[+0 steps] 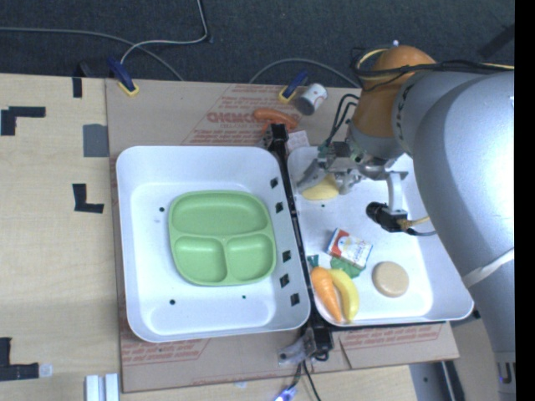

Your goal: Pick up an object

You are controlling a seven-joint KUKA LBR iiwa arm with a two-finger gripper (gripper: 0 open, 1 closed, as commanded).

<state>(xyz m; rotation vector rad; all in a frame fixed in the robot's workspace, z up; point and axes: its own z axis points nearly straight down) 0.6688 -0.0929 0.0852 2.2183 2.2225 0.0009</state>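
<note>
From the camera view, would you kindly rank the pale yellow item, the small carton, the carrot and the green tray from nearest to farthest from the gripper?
Measured from the gripper in the right bin:
1. Pale yellow item, directly beneath it.
2. Small carton, mid-bin.
3. Carrot, against the bin's near edge by the divider.
4. Green tray, in the left bin.
The carrot and the tray are nearly tied.

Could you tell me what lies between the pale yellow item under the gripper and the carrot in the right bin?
In the camera view, a small red, white and green carton lies between the pale yellow item and the carrot.
</note>
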